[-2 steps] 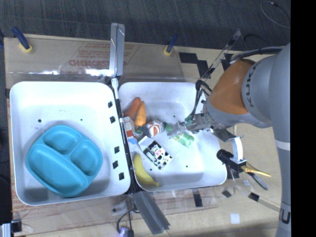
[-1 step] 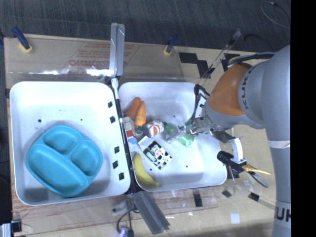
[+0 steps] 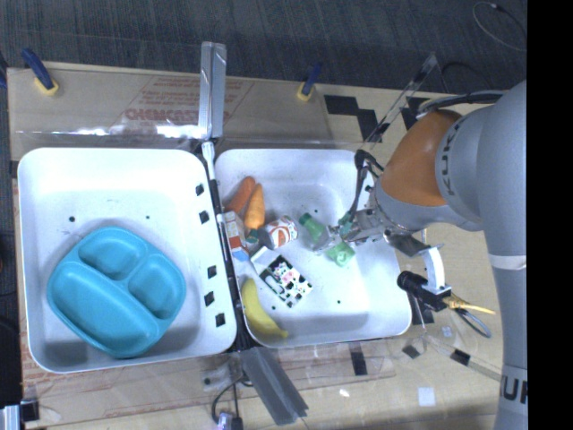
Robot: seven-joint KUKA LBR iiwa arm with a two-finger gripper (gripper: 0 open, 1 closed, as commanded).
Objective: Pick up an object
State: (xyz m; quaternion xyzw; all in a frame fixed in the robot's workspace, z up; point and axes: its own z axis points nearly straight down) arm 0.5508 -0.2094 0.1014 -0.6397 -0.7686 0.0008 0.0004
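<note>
The right bin (image 3: pixel 376 316) holds several small things. An orange carrot (image 3: pixel 255 206) lies at its left beside a red-and-white can (image 3: pixel 280 233). A black-and-white patterned box (image 3: pixel 288 280) sits in the middle, and a yellow banana (image 3: pixel 258 312) lies at the front left. A green bottle-like piece (image 3: pixel 312 227) and a smaller green piece (image 3: pixel 340 256) lie near the centre. My gripper (image 3: pixel 346 234) hangs low between these two green pieces, close to both. Whether it holds either one is hidden by the wrist.
The left bin (image 3: pixel 36 177) carries a blue divided plate (image 3: pixel 116 289). A metal divider (image 3: pixel 213 88) runs between the bins. The grey arm with its orange band (image 3: pixel 421 164) covers the right bin's right side. Blue clamps (image 3: pixel 39 70) sit on the back board.
</note>
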